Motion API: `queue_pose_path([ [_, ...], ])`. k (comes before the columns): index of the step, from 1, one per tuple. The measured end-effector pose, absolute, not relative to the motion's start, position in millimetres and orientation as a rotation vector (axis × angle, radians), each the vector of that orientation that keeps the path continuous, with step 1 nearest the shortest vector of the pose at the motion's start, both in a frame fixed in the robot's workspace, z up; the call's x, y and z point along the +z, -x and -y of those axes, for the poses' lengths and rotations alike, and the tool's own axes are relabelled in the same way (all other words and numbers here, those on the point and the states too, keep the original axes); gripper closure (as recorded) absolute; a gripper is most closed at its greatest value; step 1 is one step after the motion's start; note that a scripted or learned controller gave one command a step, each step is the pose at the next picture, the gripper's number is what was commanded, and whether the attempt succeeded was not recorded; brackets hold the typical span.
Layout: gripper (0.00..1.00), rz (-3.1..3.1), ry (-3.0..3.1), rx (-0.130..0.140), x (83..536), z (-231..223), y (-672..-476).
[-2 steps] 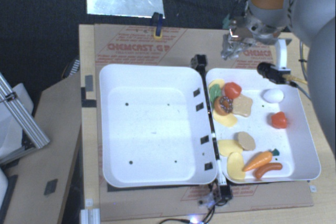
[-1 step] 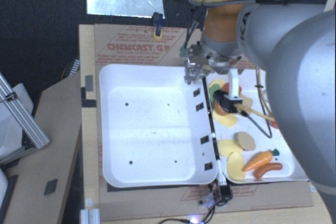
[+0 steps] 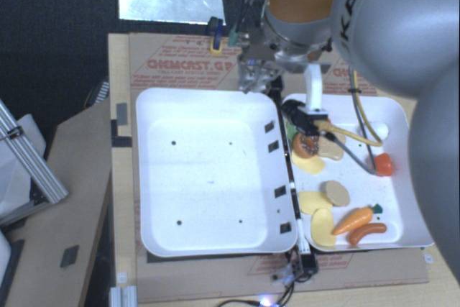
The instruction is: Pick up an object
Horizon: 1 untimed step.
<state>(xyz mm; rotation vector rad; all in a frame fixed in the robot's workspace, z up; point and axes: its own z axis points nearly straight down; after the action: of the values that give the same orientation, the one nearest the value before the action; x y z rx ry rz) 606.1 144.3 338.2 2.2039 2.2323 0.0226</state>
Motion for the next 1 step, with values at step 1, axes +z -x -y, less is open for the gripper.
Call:
queue_pose_path([
  [1, 1.00, -2.232, -2.210, 0.008, 367.0, -188.9, -575.2],
])
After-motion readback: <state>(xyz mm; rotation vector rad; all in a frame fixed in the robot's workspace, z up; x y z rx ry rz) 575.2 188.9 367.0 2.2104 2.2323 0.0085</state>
